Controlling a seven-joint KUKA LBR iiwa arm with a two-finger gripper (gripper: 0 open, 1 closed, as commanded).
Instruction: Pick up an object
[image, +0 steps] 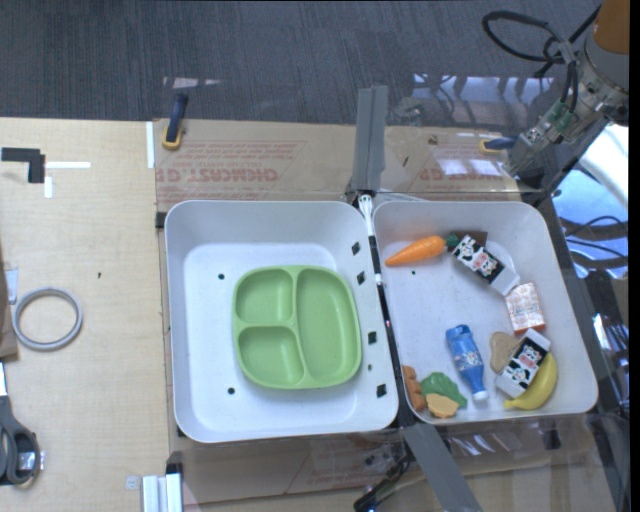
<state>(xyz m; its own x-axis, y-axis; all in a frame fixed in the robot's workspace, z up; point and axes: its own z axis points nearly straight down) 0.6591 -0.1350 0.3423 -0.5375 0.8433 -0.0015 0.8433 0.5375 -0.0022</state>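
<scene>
The right bin (560, 262) holds several small items. An orange carrot (415, 250) lies at its far left, beside a cow-patterned carton (478, 258). A pink snack packet (524, 305) sits near the right wall. At the front lie a blue bottle (465, 360), a second cow-patterned carton (522, 362), a yellow banana (537, 386), a green leafy piece (437, 383) and orange nuggets (440, 404). My gripper (533, 148) hangs high beyond the bin's far right corner, away from every item, with nothing seen in it.
The left bin (195, 300) contains a green divided plate (297, 326). On the wooden bench to the left lie a grey tape roll (45, 318) and scissors (15, 455). Cables and a clamp (177, 122) sit behind the bins.
</scene>
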